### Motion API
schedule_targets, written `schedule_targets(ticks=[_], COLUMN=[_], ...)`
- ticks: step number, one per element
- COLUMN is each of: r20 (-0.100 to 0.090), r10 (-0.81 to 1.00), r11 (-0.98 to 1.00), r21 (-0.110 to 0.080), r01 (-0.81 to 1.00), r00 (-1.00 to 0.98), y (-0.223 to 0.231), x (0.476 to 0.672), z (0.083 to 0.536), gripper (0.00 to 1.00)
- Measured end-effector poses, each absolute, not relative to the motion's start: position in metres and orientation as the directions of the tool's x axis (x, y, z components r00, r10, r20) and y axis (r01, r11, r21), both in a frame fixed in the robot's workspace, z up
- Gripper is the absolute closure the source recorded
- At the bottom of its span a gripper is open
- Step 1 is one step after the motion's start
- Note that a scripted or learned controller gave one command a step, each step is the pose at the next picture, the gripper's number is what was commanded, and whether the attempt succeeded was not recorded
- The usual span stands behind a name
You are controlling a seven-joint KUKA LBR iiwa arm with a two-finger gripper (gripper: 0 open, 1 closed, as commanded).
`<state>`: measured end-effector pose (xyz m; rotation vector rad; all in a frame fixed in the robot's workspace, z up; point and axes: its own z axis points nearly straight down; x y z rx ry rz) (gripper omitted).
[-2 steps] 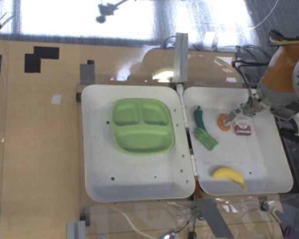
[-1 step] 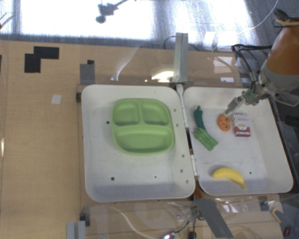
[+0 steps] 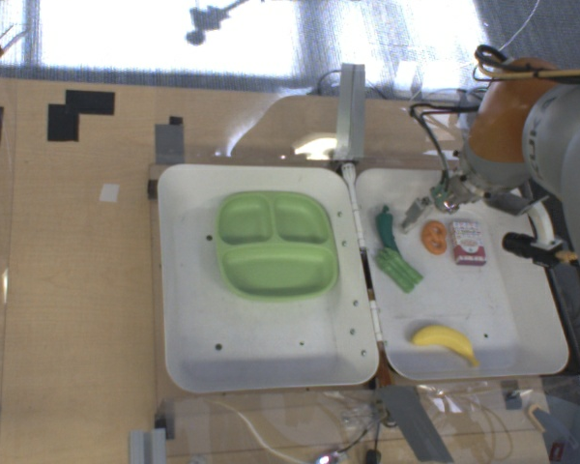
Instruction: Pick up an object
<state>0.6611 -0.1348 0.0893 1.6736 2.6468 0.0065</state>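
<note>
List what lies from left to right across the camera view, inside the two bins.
Green divided plate → dark green item → light green item → orange item → small carton. The banana lies nearer the front, its span overlapping others, so it is left out.

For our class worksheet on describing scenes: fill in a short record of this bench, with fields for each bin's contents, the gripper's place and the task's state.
left bin: green divided plate
right bin: green brush, orange round object, small red-and-white carton, banana
gripper: over the right bin's far part, just above the orange round object
held object: none seen between the fingers
task state: nothing picked up yet
</note>
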Motion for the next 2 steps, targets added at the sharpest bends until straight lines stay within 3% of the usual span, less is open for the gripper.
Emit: schedule_targets(ticks=[1,2], r20=[-0.007,-0.009], r10=[0.945,0.944], r11=[0.328,0.33], r21=[0.01,0.018], r01=[0.945,0.944], r00=[-0.328,-0.33], y=[-0.188,-0.186], x=[0.625,0.629], z=[0.09,0.104], gripper=[0.0,1.0])
